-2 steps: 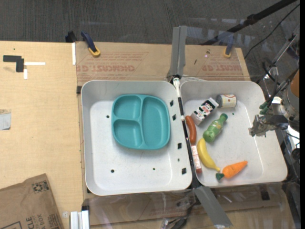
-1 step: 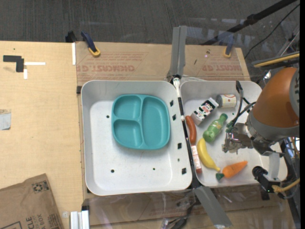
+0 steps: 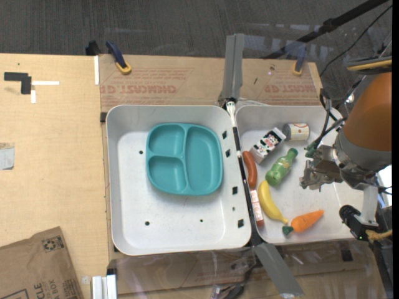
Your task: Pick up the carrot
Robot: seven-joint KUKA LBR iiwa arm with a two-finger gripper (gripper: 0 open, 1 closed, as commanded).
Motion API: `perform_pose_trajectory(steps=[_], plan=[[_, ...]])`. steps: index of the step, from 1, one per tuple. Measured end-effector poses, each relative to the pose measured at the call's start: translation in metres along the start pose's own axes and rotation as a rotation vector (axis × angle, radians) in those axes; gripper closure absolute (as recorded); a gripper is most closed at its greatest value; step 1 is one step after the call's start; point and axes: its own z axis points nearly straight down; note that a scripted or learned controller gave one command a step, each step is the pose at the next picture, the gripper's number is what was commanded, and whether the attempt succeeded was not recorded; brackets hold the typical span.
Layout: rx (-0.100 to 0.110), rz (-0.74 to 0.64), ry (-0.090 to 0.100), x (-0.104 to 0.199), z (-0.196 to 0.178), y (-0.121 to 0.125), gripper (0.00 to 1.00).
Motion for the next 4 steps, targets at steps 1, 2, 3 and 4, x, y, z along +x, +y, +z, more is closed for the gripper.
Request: perform_pose_trajectory(steps=[1,2,3,4], plan=[[0.0,0.11,0.0,-0.023,-0.031,0.005,1.0],[0.001,0.144,-0.001,0.005,-0.081,0.057,1.0],[0.003,0.127,0.0,-0.055,-0.034,0.011,1.0],[0.003,0.011,0.002,-0.064,0.091,0.013,1.0]])
